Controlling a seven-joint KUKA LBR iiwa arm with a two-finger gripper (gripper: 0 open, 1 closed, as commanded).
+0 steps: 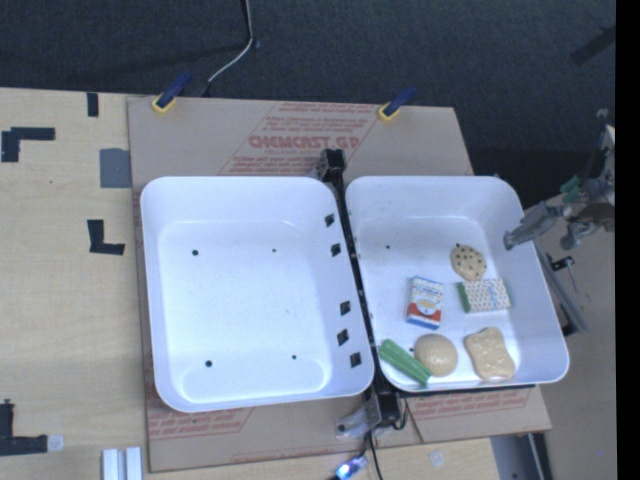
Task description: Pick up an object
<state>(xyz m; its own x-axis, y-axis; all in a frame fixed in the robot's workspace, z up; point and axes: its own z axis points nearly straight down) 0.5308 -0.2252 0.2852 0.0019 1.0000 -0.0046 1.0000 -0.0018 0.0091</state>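
- White left bin (240, 368): shallow, rounded corners, a few small dark dots on its floor; sits on a brown cardboard sheet (300, 133) printed in red, held at its far edge by two yellow-and-blue clamps (172, 92).
- White right bin (400, 208): touching the left bin along a dark clipped seam; all the loose items lie in its near right part.
- Green oblong piece (403, 360): at the near rim, tilted; just beside it a tan round bun (435, 353).
- Small box, white, blue and red (426, 302): above the bun, lying flat.
- Speckled cookie (467, 261): farthest item; below it a pale patterned packet with a green edge (484, 295).
- Beige bread-like slab (490, 354): near right corner, close to the bun.
- Gripper (520, 233): grey, at the right bin's right rim, above the cookie's side, apart from every item; whether its fingers are parted or closed cannot be told.
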